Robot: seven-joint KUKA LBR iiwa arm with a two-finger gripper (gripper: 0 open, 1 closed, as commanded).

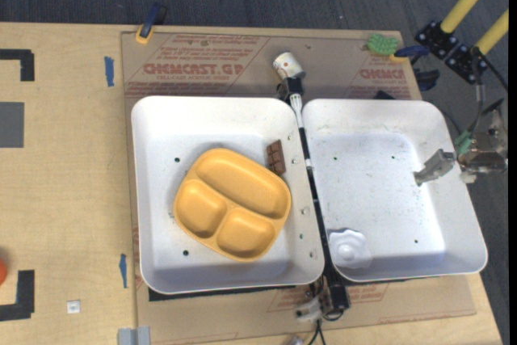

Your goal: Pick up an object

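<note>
The gripper (436, 166) reaches in low over the right bin's (452, 254) right edge, tilted toward the bin floor; whether its fingers are apart or together cannot be told, and nothing shows between them. A small white object (349, 246) lies at that bin's near left corner, well apart from the gripper. The yellow divided tray (233, 203) fills the left bin's (153, 174) middle, with a small brown block (275, 157) by its right edge.
</note>
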